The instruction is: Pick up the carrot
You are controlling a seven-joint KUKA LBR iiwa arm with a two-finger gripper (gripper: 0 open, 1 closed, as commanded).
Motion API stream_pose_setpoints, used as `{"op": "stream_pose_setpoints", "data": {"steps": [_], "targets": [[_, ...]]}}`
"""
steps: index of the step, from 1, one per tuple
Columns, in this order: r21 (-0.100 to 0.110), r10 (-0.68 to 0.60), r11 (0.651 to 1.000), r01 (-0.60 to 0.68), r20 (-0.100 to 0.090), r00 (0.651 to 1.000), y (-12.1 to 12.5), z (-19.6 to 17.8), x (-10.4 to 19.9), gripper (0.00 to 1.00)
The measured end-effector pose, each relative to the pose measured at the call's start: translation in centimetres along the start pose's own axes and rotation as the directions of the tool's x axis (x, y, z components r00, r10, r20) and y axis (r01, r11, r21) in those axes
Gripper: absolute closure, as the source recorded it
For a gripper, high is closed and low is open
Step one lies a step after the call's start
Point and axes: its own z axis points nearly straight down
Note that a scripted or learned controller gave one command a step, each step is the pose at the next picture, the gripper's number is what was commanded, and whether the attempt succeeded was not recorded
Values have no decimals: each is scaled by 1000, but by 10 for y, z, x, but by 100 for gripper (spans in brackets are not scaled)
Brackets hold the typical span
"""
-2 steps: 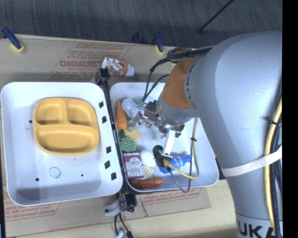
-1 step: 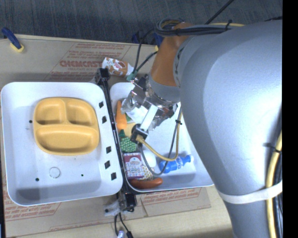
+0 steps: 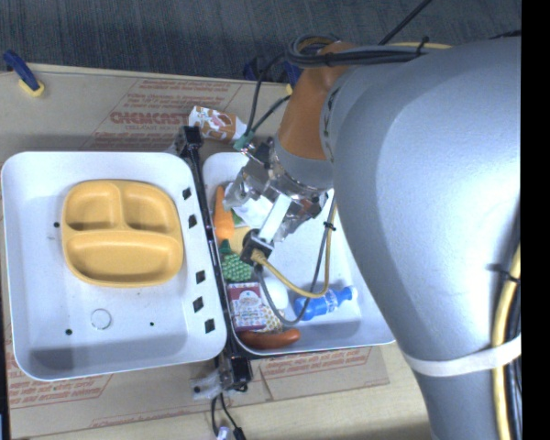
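The grey arm [image 3: 440,200] is the biggest shape, a smooth, rounded matte shell reaching in from the right, with a glossy orange band [image 3: 304,122] above the wrist. Its metal wrist assembly hangs over the far part of the right bin [image 3: 344,333]. Whether the jaws are spread or pressed together cannot be told, as brackets and cables crowd them.

The desk [image 3: 147,108] is covered with flat brown cardboard printed in red. On it sit 2 shallow white bins with rounded corners, side by side. The left bin [image 3: 18,246] holds 1 smooth yellow plate [image 3: 122,230], a rounded rectangle moulded into 3 compartments.

In the right bin a blue bottle [image 3: 325,303] lies on its side towards the near end. Beside it lies a small red-and-white carton [image 3: 247,305], flat and boxy. A glossy reddish-brown sausage [image 3: 270,339] rests against the near wall.

The carrot [image 3: 223,218], orange and tapered, lies lengthwise along the bin's left wall, just beside the wrist assembly. Nearer than it sits a knobbly green piece [image 3: 236,266].

A crinkled white and brown packet [image 3: 211,122] lies on the cardboard beyond the bins.
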Motion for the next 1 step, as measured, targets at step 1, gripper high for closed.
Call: {"op": "stream_pose_setpoints", "data": {"steps": [1], "targets": [[0, 0, 1000, 0, 0, 1000, 0, 0, 0, 0]]}}
